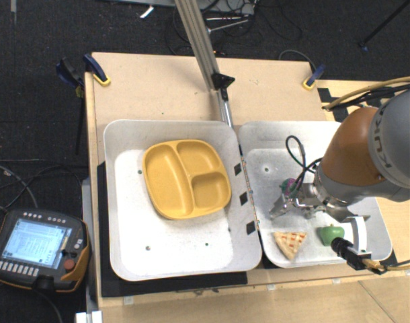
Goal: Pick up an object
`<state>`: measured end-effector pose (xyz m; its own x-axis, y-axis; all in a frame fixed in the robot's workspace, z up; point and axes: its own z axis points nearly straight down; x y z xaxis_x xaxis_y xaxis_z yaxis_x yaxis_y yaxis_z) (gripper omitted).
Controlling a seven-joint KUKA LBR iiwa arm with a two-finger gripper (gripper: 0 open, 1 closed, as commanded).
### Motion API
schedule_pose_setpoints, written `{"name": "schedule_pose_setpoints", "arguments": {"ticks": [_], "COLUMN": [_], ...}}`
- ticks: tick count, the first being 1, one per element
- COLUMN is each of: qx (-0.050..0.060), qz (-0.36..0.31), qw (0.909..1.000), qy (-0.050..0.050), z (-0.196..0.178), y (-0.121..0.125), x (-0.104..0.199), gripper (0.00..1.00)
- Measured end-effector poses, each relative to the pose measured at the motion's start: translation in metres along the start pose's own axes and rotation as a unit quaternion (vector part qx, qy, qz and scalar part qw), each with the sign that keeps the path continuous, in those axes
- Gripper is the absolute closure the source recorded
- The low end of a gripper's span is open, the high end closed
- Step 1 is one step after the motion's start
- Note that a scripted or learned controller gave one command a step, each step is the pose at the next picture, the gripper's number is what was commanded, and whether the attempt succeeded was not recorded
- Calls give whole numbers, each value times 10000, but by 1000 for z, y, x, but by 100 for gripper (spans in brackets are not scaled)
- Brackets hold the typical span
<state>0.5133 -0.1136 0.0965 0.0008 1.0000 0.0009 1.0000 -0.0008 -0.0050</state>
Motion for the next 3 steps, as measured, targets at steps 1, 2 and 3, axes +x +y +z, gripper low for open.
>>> {"name": "schedule_pose_setpoints", "arguments": {"ticks": [1, 2, 3], "qx": [-26, -52, -51], "qz": [3, 2, -15], "qw": [10000, 10000, 10000], "qy": [-4, -14, -11], "z": [-13, -69, -118], "y": [1, 1, -8], "x": [0, -10, -9], "gripper": [100, 100, 100]}}
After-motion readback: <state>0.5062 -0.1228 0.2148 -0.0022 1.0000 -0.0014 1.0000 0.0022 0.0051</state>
